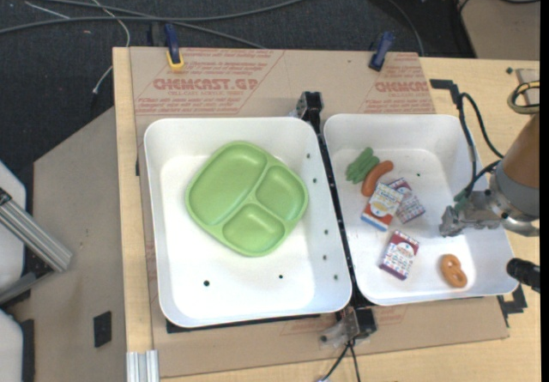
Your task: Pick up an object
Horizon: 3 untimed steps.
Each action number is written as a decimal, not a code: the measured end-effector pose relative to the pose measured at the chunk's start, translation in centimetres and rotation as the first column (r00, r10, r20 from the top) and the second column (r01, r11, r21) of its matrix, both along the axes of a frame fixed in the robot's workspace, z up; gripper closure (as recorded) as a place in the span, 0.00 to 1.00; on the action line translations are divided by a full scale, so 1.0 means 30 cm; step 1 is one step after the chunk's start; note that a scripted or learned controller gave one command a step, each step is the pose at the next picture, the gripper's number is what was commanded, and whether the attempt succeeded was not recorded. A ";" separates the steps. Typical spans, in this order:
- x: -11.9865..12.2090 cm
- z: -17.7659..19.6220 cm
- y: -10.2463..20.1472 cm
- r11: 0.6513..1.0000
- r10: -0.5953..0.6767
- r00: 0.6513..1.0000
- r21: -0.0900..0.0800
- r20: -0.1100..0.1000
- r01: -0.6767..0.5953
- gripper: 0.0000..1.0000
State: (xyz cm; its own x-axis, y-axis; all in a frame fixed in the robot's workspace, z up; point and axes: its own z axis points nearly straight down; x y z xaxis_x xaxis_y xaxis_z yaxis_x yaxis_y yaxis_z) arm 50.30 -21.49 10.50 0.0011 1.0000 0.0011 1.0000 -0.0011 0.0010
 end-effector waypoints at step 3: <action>-0.004 0.559 -0.029 1.000 0.002 1.000 -0.003 0.003 -0.002 1.00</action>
